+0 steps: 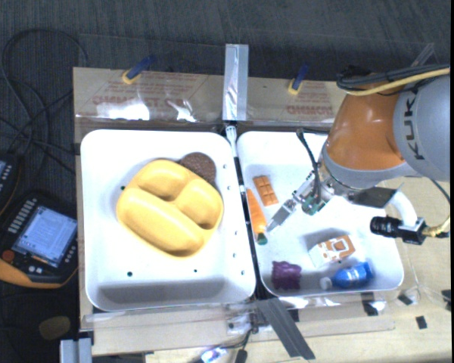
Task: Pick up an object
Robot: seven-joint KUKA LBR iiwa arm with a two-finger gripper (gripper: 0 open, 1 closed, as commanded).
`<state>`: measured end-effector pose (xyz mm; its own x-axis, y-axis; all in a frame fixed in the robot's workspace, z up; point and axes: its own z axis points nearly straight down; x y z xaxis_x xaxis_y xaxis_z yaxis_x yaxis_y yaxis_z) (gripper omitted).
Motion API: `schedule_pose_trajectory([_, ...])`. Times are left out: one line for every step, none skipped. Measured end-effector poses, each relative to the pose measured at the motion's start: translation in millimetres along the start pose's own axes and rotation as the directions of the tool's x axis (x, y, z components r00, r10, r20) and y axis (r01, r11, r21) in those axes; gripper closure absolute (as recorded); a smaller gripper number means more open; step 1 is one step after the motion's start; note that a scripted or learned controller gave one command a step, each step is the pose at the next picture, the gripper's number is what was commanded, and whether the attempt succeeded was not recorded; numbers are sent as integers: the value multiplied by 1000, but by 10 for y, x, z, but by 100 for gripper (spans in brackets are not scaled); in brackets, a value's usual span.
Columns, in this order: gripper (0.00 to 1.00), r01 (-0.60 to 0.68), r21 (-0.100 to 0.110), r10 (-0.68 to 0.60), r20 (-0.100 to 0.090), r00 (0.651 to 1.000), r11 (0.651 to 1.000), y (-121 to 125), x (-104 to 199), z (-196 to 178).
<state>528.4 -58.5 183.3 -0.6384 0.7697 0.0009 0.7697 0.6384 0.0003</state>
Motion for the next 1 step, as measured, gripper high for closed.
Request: schedule_pose_trajectory([0, 322, 1, -322, 0, 947, 947, -250, -352, 569])
